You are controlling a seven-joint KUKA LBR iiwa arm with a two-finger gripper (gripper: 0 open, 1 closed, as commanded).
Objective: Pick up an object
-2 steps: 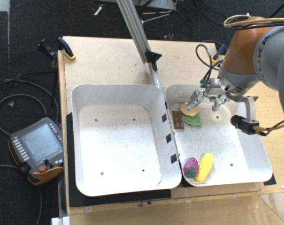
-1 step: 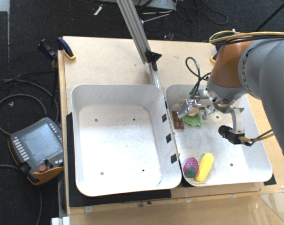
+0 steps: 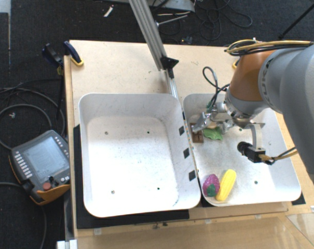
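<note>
Arm enters from the right of the frame, wrist bent down into the right bin (image 3: 281, 191). Gripper (image 3: 207, 122) sits low near that bin's upper left corner, close to the wall shared with the left bin (image 3: 94, 108). Fingers: cannot tell whether apart or together, the metal parts blur into each other and the wrist covers them partly.

Green object (image 3: 214, 134) lies just below and slightly right of the gripper, touching or nearly touching it; not visibly between the fingers, so no hold claimed. Small brown block (image 3: 198, 137) just left of the green one, against the bin wall. Long axis of the green piece looks roughly left-right, though it is too small to be sure.

Further down the frame, well apart from the gripper: yellow corn (image 3: 226, 184), long axis running lower left to upper right, with a pink-and-green fruit (image 3: 210, 184) touching its left side.

Judgement: the green object is the likely target, since it is nearest; a short drop down-frame would do. The wall and brown block crowd that approach.
</note>
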